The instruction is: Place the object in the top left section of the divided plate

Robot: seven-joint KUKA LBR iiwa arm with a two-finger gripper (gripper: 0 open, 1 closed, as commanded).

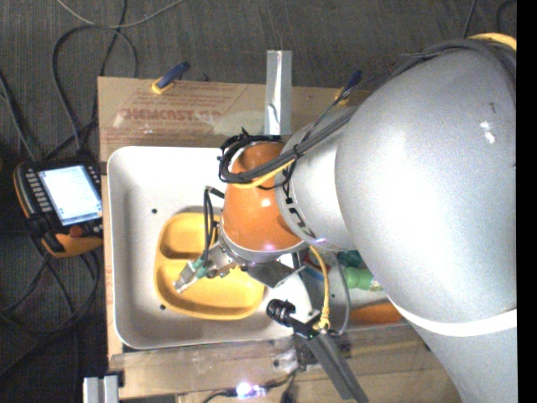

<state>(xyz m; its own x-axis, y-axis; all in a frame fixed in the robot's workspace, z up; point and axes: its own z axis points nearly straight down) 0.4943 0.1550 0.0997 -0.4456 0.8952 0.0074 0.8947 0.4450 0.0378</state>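
**Over the yellow plate, gripper low**

Above the divided plate point(197, 263) in the left bin point(134, 225), the gripper point(191, 275) hangs with something small and greenish at its tip; whether the jaws clamp it, I cannot tell. A clean placement means centring over the intended section, clear of the ridges, before letting go.

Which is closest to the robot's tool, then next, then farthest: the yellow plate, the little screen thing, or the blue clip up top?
1. Yellow plate: right under the tool, in the white bin.
2. Screen device: off the bench, to the left.
3. Blue clip: at the bench's top edge, farthest.
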